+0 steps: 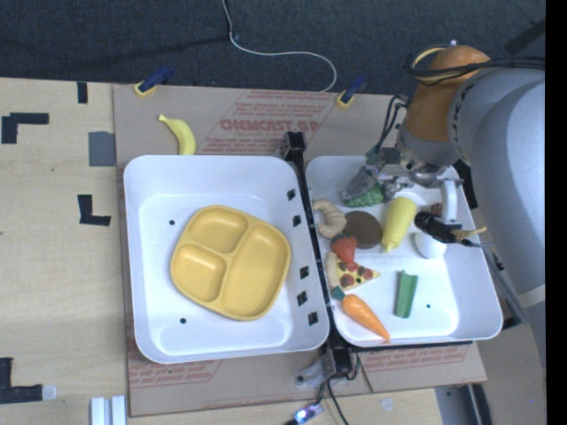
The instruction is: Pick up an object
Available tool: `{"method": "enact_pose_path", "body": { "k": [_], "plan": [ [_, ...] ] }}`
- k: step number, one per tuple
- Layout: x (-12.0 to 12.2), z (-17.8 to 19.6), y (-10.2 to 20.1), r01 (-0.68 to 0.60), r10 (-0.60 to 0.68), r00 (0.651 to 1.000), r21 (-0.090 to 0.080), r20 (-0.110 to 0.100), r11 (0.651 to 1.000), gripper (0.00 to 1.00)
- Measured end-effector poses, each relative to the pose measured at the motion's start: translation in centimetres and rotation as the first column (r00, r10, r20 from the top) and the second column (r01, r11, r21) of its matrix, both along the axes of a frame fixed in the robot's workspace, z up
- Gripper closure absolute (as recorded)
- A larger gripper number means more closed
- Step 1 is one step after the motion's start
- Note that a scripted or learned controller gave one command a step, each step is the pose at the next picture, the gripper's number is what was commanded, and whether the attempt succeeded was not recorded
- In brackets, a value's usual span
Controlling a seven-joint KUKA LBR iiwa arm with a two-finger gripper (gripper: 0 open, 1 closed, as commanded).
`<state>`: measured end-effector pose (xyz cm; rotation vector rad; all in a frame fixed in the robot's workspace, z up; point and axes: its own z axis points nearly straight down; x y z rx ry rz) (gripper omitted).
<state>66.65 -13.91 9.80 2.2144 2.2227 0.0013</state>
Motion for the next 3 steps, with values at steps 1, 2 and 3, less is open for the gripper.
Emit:
{"method": "enact_pose_path", "body": {
  "k": [1,2,3],
  "plan": [
    [0.6,6.0,-0.4,0.003,-0.003,1.000,0.002,-0.001,1.000,1.00],
    [0.6,10.2,-0.3,0.002,-0.002,1.000,0.002,-0.002,1.000,1.00],
    [0.7,12.8,-0.2,0.002,-0.002,1.000,0.003,-0.002,1.000,1.00]
  ]
}}
